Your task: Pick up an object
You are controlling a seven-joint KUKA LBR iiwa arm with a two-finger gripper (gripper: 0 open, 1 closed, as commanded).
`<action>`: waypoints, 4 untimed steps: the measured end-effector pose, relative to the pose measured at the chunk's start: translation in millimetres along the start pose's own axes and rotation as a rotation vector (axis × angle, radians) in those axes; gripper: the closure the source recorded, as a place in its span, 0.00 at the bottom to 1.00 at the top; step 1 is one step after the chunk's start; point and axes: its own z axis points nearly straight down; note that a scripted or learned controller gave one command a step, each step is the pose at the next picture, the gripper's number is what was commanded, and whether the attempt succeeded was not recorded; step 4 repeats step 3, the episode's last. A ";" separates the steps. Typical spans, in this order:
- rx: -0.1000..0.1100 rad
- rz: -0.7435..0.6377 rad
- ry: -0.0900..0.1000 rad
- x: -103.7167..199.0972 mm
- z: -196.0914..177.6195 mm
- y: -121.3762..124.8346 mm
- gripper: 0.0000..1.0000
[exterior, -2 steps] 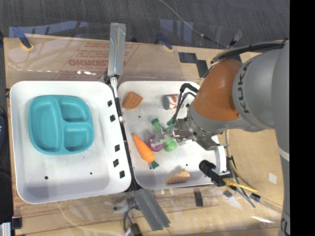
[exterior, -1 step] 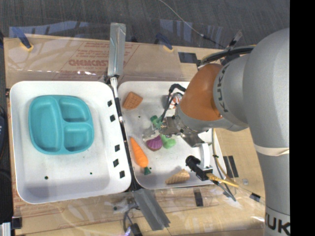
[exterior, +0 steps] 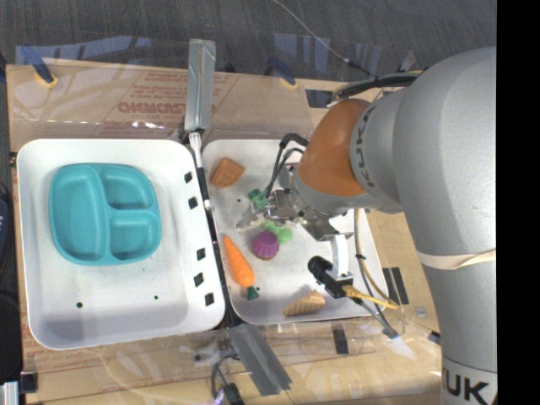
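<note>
My tool point(exterior: 272, 212) sits low in the right bin point(exterior: 253, 306), just above a purple ball point(exterior: 265, 244). I cannot tell its state. A carrot point(exterior: 239, 264) lies nearby on the left.

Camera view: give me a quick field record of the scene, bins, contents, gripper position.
left bin: teal divided plate
right bin: carrot, purple item, cracker-like piece, cone-shaped piece, small green bits
gripper: over right bin, just above the purple item
arm: enters from view's right, orange band visible
grasp: nothing seen between fingers
</note>
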 end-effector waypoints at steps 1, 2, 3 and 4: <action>0.043 -0.003 0.013 -35.6 21.7 99.8 0.00; 0.036 -0.014 0.013 -32.9 7.8 103.7 1.00; 0.019 -0.005 0.008 -71.4 -129.9 77.6 1.00; 0.019 -0.005 0.008 -71.4 -129.9 77.6 1.00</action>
